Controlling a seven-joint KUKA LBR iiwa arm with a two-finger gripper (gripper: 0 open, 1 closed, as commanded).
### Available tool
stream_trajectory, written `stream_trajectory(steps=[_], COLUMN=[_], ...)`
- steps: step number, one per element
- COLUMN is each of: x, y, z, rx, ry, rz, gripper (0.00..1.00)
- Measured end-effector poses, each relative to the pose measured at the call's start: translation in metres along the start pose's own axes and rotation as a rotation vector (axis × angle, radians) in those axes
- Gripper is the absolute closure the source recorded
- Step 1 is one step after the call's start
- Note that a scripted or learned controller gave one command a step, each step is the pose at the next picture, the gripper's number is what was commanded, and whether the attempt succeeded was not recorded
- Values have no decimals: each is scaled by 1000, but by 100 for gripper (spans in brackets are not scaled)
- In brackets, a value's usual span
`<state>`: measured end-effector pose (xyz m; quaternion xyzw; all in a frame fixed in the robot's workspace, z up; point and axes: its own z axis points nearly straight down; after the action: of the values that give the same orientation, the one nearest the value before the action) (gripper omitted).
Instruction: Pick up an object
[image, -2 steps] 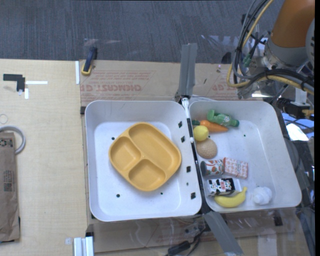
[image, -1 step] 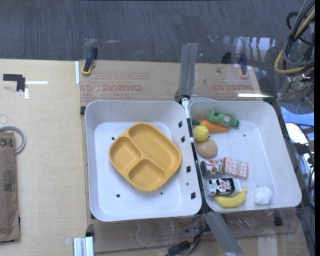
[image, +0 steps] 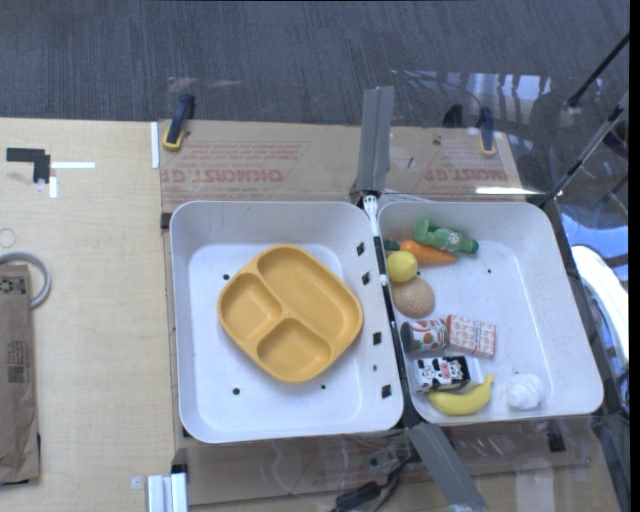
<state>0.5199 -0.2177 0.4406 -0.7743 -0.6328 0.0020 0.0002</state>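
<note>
The right bin (image: 545, 300) holds several small items along its left side. A green bottle-like toy (image: 446, 237) lies at the back beside an orange carrot (image: 428, 253). In front of them sit a yellow lemon (image: 402, 266) and a tan, potato-like lump (image: 413, 297). Nearer the front are a small can (image: 423, 336), a red-and-white packet (image: 471, 336), a black-and-white carton (image: 442, 372), a yellow banana (image: 463, 398) and a crumpled white object (image: 524, 391). The left bin (image: 200, 400) holds a yellow divided plate (image: 290, 312).
A brown cardboard sheet (image: 260, 165) lies behind the bins with blue-and-yellow clamps (image: 179, 118) on it. A grey divider post (image: 375, 140) rises between the bins. A brown paper bag (image: 18, 370) rests on the wooden bench at far left.
</note>
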Motion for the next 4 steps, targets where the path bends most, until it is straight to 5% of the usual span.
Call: stream_trajectory(steps=[1, 2, 3, 4], x=[43, 122, 59, 144], y=[-30, -68, -20, -36], z=[114, 238, 150, 250], rx=[1, 2, -1, 1], ry=[1, 1, 0, 1], rz=[-88, -6, -256, -335], gripper=[100, 100, 100, 100])
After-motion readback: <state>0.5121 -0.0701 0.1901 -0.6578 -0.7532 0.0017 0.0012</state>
